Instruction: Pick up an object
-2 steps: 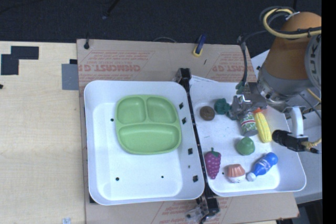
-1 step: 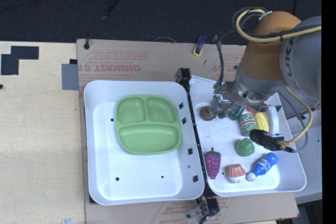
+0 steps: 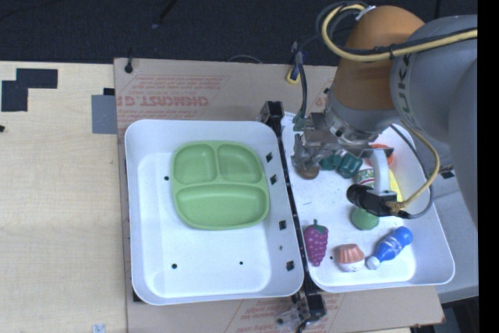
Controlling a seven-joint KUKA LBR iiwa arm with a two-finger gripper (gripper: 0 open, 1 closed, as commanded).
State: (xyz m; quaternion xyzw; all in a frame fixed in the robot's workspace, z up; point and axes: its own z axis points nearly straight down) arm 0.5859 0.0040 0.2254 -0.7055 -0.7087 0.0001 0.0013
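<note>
Pincer (image 3: 306, 166) is down inside the right bin (image 3: 437, 261), at that bin's far-left corner, close to its left wall. Can't tell how far open it is, and nothing is visibly held in it. Arm (image 3: 421, 74) comes in over the bin's far-right side and covers part of its floor. The loose objects all sit in the right bin. Purple grapes (image 3: 316, 242) are by the bin's left wall, toward its near edge. A pink-and-tan toy (image 3: 349, 256) is at the near edge, around mid-width. A blue bottle (image 3: 390, 245) with a white cap lies tilted just right of it, touching or nearly so. A green round piece (image 3: 363, 218) sits about mid-bin. Teal pieces (image 3: 343, 163) are in the bin's far half, just right of the pincer, partly under the wrist; can't tell if they touch it. An orange bit (image 3: 383, 150) peeks out near the bin's far edge, mostly hidden by the arm. The left bin (image 3: 148, 261) butts against the right bin's left wall and holds a green divided plate (image 3: 220, 185), flat, in its far half. Both bins rest on a cardboard sheet (image 3: 195, 93) on the table (image 3: 54, 191).
</note>
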